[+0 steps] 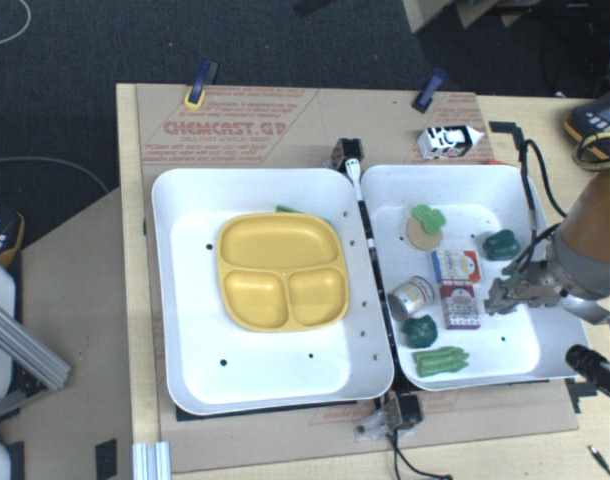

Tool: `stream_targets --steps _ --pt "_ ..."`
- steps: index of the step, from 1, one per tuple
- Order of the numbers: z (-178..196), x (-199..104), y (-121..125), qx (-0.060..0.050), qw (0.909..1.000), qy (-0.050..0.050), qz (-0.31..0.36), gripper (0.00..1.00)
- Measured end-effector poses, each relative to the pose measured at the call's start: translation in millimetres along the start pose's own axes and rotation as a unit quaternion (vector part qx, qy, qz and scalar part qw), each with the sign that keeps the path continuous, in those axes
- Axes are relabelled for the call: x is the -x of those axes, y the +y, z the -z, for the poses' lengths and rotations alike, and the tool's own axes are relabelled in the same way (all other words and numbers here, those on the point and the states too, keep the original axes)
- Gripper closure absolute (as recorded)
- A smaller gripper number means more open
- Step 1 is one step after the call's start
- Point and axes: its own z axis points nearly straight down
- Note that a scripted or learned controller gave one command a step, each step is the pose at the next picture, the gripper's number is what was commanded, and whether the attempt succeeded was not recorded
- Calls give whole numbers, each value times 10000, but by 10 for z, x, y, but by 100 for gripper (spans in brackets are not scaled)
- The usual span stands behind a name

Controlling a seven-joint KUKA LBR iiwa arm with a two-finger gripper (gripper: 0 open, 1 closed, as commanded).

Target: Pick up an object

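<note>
Tool point(505, 296) beside red-white packet point(459, 290) — flat; rectangular.

- A robot lab or test cell, not a home.
- The bench point(285, 118) is a bare board printed with a maker's name, held by clamps point(198, 85) at its far edge.
- Two white bins point(175, 268) sit side by side, screwed in place.
- Cables point(530, 168) trail across the board and the dark carpet point(135, 18).
- An aluminium rail point(25, 343) lies at the left.
</note>
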Motion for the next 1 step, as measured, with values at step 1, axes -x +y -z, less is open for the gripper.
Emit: stream_targets --steps 1 --pt "596 -50 82 14 10000 0 9 100"
